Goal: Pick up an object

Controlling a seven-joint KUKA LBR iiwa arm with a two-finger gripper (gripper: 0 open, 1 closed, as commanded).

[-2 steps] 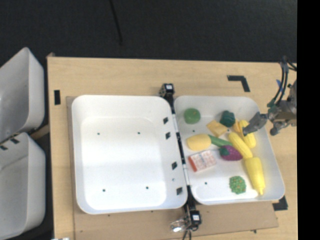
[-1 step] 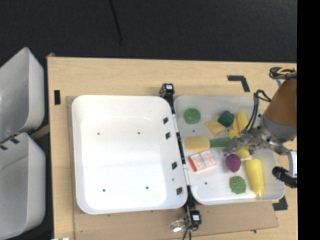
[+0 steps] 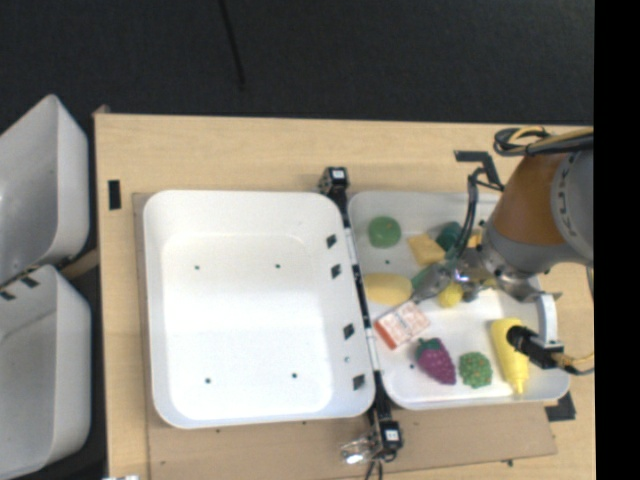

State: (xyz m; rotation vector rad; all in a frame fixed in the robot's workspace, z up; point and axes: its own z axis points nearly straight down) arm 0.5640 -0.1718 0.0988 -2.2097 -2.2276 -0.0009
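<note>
Reaching in from the right, the arm [image 3: 535,218] sets its gripper [image 3: 440,283] low in the right bin [image 3: 400,393], just right of a pale yellow block [image 3: 386,288]; whether it grips anything cannot be told. A green ball [image 3: 384,232] lies farther back. Nearer sit a red-and-white packet [image 3: 402,325], purple grapes [image 3: 436,359], a green lump [image 3: 475,369] and a yellow banana [image 3: 511,358]. The left bin [image 3: 160,268] offers open floor.

Left white bin [image 3: 250,308] on wooden bench [image 3: 120,268]; two white chairs [image 3: 35,268] beside bench.
</note>
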